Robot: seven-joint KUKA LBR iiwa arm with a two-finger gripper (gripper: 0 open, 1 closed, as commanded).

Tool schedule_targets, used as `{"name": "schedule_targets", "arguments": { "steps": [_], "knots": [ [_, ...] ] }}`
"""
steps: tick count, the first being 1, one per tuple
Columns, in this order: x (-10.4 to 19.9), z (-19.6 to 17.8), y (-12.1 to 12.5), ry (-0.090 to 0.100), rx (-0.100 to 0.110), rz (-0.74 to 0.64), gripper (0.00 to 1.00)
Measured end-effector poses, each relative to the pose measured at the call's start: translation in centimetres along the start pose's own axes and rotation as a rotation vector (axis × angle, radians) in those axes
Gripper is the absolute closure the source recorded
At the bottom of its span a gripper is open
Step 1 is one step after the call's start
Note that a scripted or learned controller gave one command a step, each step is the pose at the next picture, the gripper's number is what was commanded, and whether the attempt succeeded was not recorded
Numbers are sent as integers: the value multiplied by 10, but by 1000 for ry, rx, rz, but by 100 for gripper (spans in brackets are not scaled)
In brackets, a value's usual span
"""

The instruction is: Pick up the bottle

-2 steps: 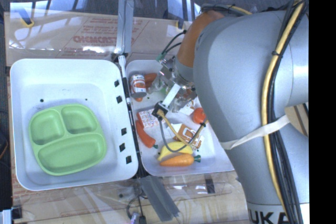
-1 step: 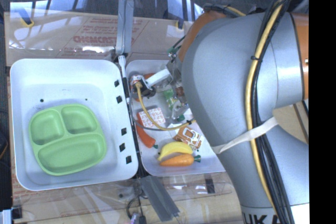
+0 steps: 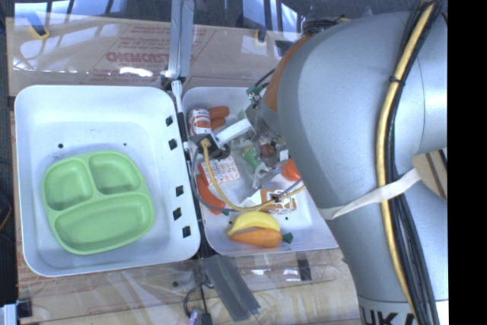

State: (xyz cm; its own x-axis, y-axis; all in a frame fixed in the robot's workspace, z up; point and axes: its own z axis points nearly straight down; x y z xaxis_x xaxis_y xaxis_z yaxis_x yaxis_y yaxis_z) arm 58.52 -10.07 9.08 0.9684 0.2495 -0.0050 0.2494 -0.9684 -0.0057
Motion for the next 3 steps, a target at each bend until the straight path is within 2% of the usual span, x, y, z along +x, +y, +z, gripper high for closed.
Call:
{"name": "schedule_targets", "arguments": {
  "steps": [1, 2, 3],
  "knots": [
    [0, -9, -2, -5, 5, -9, 100],
    [37, -162, -39, 3, -2, -60, 100],
    [37, -161, -39, 2, -2, -60, 0]
  ]
}}
